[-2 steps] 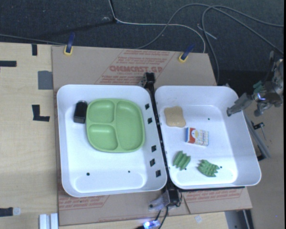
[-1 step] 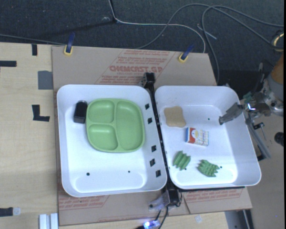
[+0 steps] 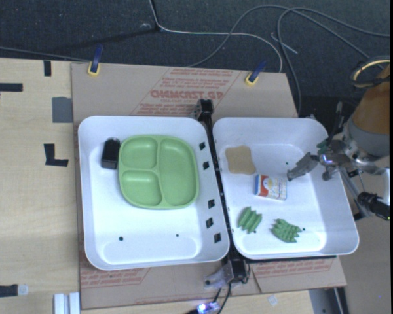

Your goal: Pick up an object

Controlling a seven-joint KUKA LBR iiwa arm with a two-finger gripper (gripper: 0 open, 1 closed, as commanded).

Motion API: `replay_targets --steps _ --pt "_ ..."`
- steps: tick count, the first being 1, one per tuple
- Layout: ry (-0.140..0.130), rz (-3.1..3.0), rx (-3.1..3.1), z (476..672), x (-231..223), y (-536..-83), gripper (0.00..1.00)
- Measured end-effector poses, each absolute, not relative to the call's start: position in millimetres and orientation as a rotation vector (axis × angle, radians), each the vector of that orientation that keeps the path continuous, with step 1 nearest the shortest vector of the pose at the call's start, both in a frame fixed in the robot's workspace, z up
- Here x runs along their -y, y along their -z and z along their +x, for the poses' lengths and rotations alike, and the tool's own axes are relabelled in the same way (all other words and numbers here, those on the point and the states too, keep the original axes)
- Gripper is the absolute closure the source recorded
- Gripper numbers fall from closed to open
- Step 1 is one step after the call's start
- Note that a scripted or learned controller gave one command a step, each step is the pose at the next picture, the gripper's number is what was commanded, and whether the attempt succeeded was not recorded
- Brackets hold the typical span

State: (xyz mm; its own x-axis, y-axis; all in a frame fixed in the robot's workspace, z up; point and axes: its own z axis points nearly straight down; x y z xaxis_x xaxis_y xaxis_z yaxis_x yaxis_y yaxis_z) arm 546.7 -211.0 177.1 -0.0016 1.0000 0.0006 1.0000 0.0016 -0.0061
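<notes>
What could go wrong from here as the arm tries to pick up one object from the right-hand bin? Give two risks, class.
First, the small carton lies flat on the bin floor, so the gripper may slide over it without catching. Second, the two green pieces lie low near the right bin front wall; reaching for them could knock the fingers against that wall.

Arm cut off at right edge
</notes>
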Motion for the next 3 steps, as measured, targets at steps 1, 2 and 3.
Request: replay_targets --steps 1,2,3 --pt "-0.007 -2.215 2.218 547.1 207 -113 0.0" --pt "-0.001 -2.218 2.223 549.0 207 -127 1.0" --pt "0.004 -2.223 2.227 559.5 207 -185 1.0"
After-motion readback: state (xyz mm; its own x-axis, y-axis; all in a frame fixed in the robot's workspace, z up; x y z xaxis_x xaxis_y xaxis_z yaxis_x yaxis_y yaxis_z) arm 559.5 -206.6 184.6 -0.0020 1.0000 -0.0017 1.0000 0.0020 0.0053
